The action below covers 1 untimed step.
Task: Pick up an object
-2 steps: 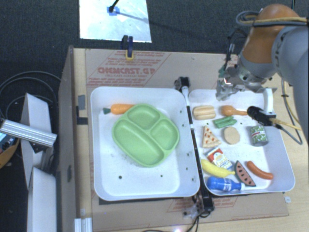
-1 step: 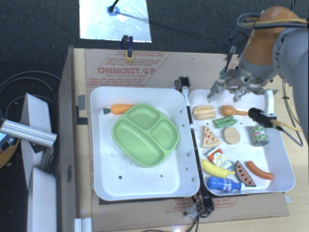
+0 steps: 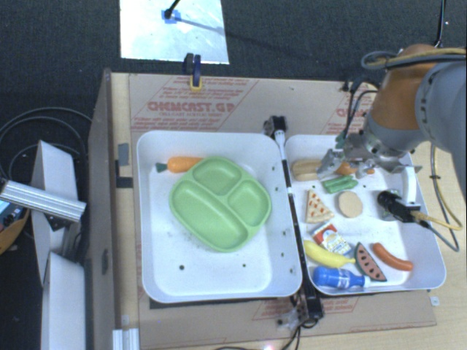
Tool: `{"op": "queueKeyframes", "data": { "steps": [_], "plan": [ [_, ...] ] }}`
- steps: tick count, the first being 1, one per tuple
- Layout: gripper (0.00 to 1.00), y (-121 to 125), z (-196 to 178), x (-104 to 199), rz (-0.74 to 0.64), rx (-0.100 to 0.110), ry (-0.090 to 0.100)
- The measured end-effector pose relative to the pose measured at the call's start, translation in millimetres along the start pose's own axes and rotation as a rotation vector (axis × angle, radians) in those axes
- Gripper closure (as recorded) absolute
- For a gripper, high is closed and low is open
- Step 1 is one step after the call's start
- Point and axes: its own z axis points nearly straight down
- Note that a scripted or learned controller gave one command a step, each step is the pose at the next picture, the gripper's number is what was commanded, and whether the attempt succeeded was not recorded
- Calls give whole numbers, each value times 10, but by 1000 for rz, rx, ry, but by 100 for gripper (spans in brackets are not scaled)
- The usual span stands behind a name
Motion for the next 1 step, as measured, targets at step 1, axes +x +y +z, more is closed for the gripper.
{"op": "queueKeyframes", "data": {
  "steps": [1],
  "plan": [
    [0, 206, 685, -171, 0, 7, -1]
  ]
}}
